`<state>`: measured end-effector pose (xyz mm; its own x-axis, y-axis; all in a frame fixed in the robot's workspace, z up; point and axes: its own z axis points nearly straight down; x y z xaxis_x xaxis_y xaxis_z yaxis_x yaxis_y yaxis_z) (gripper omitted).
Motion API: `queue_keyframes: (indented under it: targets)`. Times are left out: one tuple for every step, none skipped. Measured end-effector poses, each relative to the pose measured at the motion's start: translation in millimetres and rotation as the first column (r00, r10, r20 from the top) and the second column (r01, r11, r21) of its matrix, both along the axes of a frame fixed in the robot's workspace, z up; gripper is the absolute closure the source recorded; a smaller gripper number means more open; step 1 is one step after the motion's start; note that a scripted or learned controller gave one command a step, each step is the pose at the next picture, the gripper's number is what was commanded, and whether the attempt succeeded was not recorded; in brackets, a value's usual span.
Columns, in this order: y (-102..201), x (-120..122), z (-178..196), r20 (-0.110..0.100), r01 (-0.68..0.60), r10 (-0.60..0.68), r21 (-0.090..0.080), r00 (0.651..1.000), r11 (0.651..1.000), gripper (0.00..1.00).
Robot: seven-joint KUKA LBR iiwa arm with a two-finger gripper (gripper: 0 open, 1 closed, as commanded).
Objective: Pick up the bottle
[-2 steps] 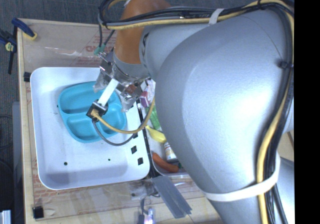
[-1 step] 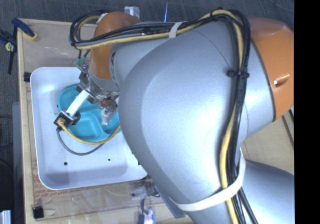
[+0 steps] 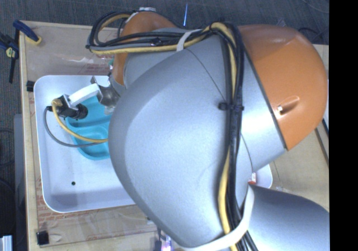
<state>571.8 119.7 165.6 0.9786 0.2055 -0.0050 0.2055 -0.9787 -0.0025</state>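
Your grey arm point(image 3: 190, 143) is looming over the left white bin point(image 3: 56, 188), blocking most of it. A blue object point(image 3: 95, 129), possibly the bottle, is lying in that bin beside the wrist cabling point(image 3: 70, 110). Whether the claw is clenched, you cannot tell. You are better off confirming the target before descending.

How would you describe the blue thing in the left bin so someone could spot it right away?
Start at the left white bin, the one not covered by the big grey arm. Near its upper middle, at the arm's edge, lies a translucent blue object, partly hidden by the arm. A yellow and black cable loops across it; it is the one blue thing in the bin.
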Motion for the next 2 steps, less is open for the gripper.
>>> queue_keyframes:
  targets:
    - [79.8, 11.9, -67.7, 0.000, -0.060, 0.060, -0.001, 0.998, 0.998, 0.00]
    - [79.1, 9.7, -62.1, -0.010, -0.065, 0.065, -0.004, 0.998, 0.998, 1.00]
